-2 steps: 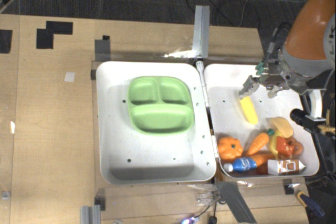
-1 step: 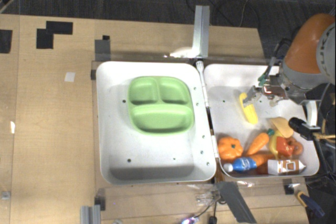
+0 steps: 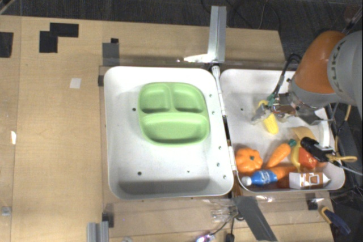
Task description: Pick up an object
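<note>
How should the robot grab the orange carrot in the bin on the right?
Probably across the carrot's thick middle, coming straight down from above. It lies tilted and narrows toward one end, so the fingers should close across its short width. The pumpkin and bottle crowd its lower end, so the upper side looks freer.

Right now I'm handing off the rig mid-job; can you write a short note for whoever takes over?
Gripper: low in the right white bin, at the small yellow toy; a grasp cannot be confirmed.
Objects: orange toy pumpkin, orange toy carrot, blue-capped bottle and white carton along that bin's near edge. Green sectioned plate in the left white bin.
Done: nothing lifted.
Left: grasp and lift one object.
</note>
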You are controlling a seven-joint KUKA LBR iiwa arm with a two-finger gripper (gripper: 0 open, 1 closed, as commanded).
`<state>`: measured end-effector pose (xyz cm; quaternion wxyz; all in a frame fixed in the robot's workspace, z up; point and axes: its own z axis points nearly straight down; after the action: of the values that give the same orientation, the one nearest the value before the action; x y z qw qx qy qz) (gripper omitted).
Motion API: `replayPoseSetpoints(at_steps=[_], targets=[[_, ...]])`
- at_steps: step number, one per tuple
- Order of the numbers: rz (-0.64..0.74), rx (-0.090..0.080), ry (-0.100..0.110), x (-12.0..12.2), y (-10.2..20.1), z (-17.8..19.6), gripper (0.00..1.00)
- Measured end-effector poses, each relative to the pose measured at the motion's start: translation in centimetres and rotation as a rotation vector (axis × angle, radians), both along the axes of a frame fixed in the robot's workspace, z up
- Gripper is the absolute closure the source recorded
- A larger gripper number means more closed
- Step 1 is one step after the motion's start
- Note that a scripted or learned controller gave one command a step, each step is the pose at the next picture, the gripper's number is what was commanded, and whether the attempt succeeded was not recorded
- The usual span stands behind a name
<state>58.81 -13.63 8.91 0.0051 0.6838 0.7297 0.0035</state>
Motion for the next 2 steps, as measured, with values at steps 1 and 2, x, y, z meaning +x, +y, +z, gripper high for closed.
replayPoseSetpoints(at_steps=[1,2], targets=[[-0.041,0.0,0.001,1.11,0.79,-0.01,0.0],[-0.037,0.004,-0.005,1.41,1.03,0.98,1.0]])
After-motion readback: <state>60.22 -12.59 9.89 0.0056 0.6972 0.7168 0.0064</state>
